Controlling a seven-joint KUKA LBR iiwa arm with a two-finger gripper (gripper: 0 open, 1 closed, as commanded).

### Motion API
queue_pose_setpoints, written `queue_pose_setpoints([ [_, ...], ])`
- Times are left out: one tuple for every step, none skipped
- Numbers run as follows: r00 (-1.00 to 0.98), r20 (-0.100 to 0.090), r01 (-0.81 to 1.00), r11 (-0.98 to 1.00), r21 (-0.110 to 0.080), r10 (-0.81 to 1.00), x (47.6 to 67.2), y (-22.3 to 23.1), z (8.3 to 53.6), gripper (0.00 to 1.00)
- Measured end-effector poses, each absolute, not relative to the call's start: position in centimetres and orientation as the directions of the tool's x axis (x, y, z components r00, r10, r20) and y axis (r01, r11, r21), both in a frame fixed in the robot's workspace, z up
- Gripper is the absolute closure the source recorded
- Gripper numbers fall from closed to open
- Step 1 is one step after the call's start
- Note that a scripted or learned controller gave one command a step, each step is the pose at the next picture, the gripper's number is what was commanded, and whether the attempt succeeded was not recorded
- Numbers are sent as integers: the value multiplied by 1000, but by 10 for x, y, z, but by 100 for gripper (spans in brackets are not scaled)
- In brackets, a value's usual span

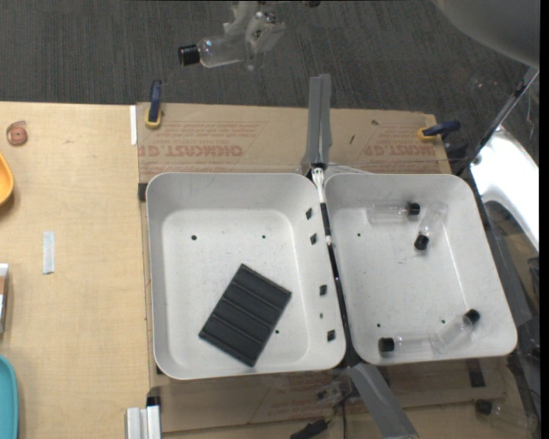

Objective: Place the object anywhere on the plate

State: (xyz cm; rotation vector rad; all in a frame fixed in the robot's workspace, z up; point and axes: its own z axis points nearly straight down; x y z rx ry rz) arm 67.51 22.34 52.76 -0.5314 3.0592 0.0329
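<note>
Item 1. Gripper (254, 29): pale and blurred, high at the top edge of the view, beyond the far edge of the bench and over grey carpet. Whether it is spread or closed cannot be told.

Item 2. Clear bottle (213, 54), black cap pointing left: its uncapped end runs into the gripper's blur. Touching or merely beside it: cannot tell. This is judged to be the task's object, well apart from both bins.

Item 3. Arm (502, 26): a grey mass in the top right corner.

Item 4. Plate (246, 314): dark ribbed rectangle, lying flat and askew toward the near edge of the left bin (171, 283), with nothing on it.

Item 5. Right bin (485, 257): four more capped bottles, two near its far edge, two along its near edge.

Item 6. Clamps (154, 107) at the cardboard's far corners.

Status: placement not done. What is left, by estimate: bring the bottle over the left bin, lower it onto the plate, and release.
</note>
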Motion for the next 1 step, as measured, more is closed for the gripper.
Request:
queue_pose_setpoints([
  [-941,-43,-336,942,16,-335,676,223,536,100],
])
